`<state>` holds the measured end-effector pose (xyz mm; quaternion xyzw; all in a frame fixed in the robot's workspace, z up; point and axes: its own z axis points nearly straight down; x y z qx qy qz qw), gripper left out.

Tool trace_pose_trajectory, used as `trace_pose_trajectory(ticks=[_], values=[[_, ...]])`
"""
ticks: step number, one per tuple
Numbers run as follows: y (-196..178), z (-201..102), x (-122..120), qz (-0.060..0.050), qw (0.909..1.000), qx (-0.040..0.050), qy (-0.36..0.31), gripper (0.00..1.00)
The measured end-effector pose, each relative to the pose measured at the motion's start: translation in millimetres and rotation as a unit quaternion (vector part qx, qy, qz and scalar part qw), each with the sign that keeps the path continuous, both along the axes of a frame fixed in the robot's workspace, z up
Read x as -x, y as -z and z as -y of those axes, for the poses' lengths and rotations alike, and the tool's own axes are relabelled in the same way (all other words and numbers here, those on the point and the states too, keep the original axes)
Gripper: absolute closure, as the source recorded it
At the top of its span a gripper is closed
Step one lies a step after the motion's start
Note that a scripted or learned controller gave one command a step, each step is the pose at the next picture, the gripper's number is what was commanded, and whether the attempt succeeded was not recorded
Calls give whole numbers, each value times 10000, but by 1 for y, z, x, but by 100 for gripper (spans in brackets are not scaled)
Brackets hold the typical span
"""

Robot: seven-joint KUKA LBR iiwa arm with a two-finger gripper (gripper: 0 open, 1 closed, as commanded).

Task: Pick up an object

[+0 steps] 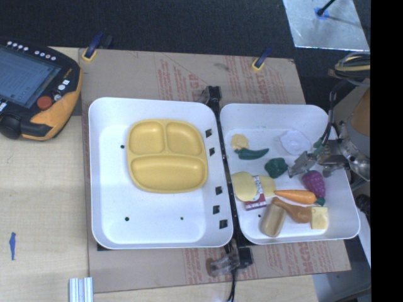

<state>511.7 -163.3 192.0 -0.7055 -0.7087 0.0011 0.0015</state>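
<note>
At the far upper left of the frame a teach pendant (34,92) lies on the bench, off the cardboard sheet (189,74) that is clamped under both bins, likely to keep them from sliding. The left bin (107,225) holds a yellow divided plate (167,155) in its upper middle. The right bin (252,115) is crowded with toy food, the likely candidates for picking: a green chili pepper (253,153), a dark green piece (276,167), a yellow-white item (247,185) by the left wall, an orange carrot (296,196), a brown drumstick-like piece (277,217), a cheese wedge (319,218) and a purple bunch of grapes (313,183). A clear cup-like thing (293,141) is faint. The gripper (308,162) hangs low at the bin's right side, just above the grapes; its fingers look slightly spread with nothing between them, though the view is coarse.
</note>
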Motion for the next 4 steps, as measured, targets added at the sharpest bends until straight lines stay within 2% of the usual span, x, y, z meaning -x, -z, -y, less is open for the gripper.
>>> trace_pose_trajectory(ticks=[1,2,3,4], values=[[105,-58,-78,6,10000,-2,-41,0],[100,-58,-27,-26,10000,-2,9,0],[89,-56,-30,-8,10000,4,3,100],[-6,-115,-85,71,10000,-5,-35,100]])
